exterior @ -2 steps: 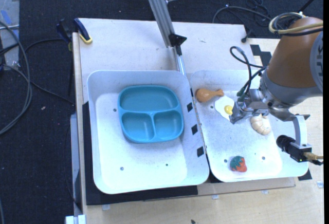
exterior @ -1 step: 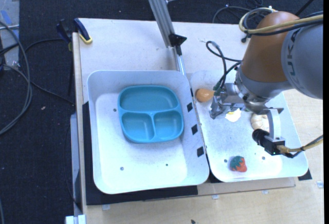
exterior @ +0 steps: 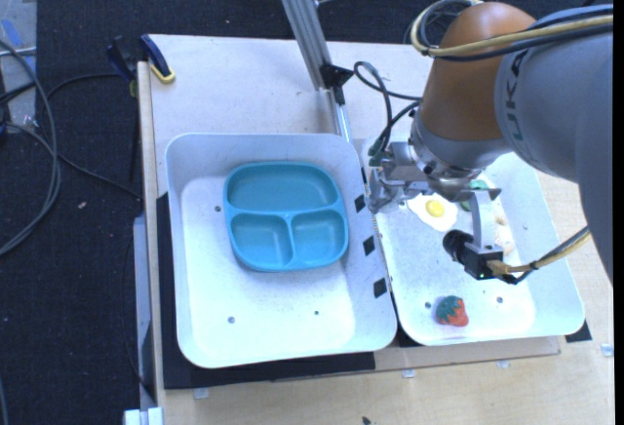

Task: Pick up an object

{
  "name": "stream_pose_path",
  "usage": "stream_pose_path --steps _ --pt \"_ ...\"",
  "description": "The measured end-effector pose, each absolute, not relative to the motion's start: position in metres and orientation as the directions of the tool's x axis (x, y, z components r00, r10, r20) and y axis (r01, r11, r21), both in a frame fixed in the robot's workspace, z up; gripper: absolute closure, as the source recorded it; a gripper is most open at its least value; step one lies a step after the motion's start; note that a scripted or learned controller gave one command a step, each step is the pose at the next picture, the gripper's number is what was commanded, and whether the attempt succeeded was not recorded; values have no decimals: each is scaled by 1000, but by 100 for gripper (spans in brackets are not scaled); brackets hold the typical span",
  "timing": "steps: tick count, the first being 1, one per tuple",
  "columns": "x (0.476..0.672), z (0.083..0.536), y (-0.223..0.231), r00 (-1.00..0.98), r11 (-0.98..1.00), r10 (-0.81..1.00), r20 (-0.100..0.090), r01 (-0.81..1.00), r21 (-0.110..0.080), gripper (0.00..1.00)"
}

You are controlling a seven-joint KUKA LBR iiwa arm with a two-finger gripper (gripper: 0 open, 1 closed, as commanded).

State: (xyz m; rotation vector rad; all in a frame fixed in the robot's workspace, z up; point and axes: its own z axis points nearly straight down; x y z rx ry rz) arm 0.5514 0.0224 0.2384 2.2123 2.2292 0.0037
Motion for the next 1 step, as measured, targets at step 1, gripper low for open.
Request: stream_pose_path --steps 1 --pt "578 236 74 -8 8 1000 1 1000 3 100"
